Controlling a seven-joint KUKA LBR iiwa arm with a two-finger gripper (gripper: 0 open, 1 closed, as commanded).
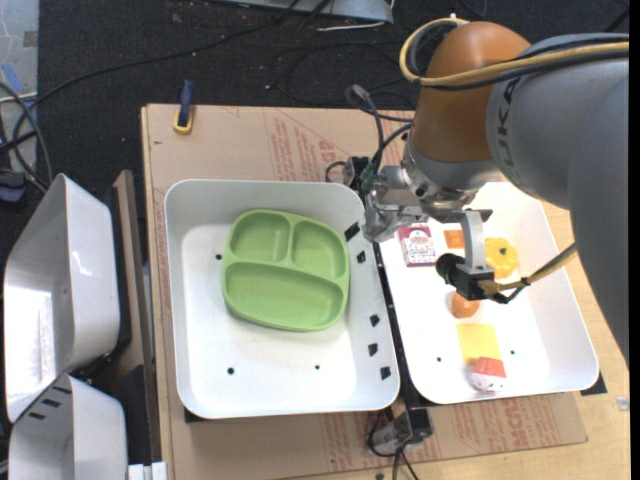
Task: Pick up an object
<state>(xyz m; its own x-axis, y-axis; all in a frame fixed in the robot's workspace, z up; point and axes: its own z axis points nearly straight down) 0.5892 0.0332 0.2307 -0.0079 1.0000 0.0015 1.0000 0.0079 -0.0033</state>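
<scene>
My gripper (pixel 385 218) hangs over the left edge of the right bin (pixel 560 368), close to the wall between the two bins. Just right of it lies a small pink and white box (pixel 417 246). Further right are an orange block (pixel 455 237) and a yellow toy (pixel 501 258). An orange ball (pixel 463 306) sits below them, with a yellow block (pixel 478 342) and a small pink and white piece (pixel 487 373) toward the front. Nothing shows held in the gripper. The arm's wrist hides part of the bin's back.
The left bin (pixel 200 368) holds a green divided plate (pixel 288 268). A black cable and clip (pixel 468 273) dangle from the arm over the right bin. White tubs (pixel 55 278) stand off the bench at the left. A yellow-handled tool (pixel 184 118) lies at the bench's back left.
</scene>
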